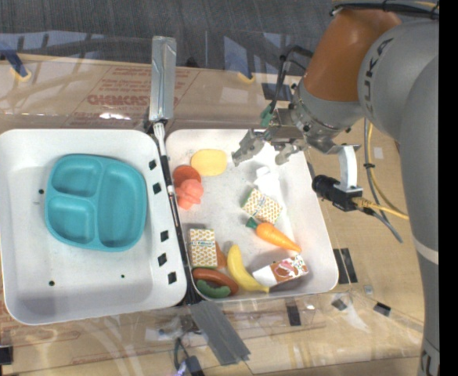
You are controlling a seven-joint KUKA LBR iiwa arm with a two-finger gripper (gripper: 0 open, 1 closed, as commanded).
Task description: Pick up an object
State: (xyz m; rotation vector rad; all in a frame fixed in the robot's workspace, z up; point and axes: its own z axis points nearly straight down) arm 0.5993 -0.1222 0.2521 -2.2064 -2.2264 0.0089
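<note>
The jaws (264, 147) hung spread and empty over the right bin's (316, 210) far end. The lemon (209, 161) lay just beside them, the cracker packet (261, 205) below. Round and smooth, the lemon could have rolled away from a closing pinch.

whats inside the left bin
Only a teal divided plate lies in the left bin; its three compartments look bare. Whatever sits under the plate is covered.
</note>
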